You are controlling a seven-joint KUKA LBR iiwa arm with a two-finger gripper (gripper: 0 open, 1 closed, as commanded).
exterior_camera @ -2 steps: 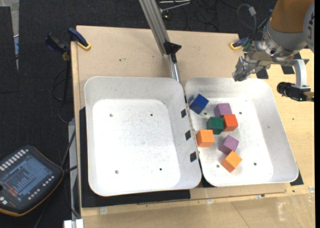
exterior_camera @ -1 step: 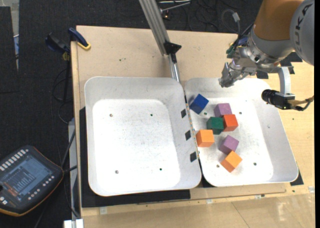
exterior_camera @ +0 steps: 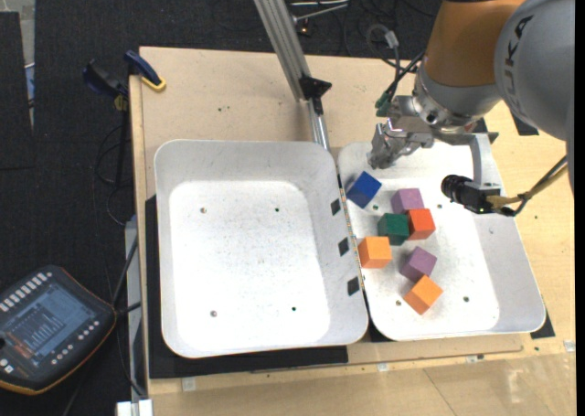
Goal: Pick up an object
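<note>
wooden bench (exterior_camera: 238,103) bears two white bins (exterior_camera: 183,167) amid dark floor (exterior_camera: 64,167).

Partial "KU" of KUKA lettering on arm (exterior_camera: 526,39); pendant (exterior_camera: 41,327) screen text unreadable.

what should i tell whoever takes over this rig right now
Gripper: above the far-left corner of the right bin, nothing seen in it.
Blocks, all in the right bin: blue nearest the gripper, purple, green, red, orange, second purple, second orange.
Left bin: beside it.
Done: nothing picked yet.
Left: grasp one block, probably blue, and lift it.
</note>
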